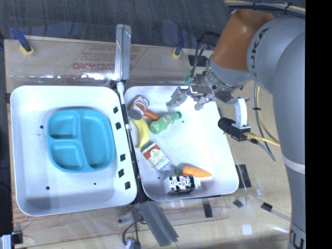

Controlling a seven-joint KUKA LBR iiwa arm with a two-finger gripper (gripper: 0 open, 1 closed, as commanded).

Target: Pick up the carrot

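Note:
The carrot (196, 171), orange with a green top at its left end, lies flat near the front edge of the right bin (220, 149). My gripper (188, 101) hangs over the back of that bin, well behind the carrot. Its two fingers (176, 98) are spread apart with nothing between them. A green bottle (165, 122) lies just below and left of the gripper.
In the right bin also lie a can (139, 106), a banana (141, 132), a small orange carton (155, 157) and a black-and-white milk carton (181, 183) touching the carrot's front side. The left bin (31, 185) holds a blue divided plate (81, 139).

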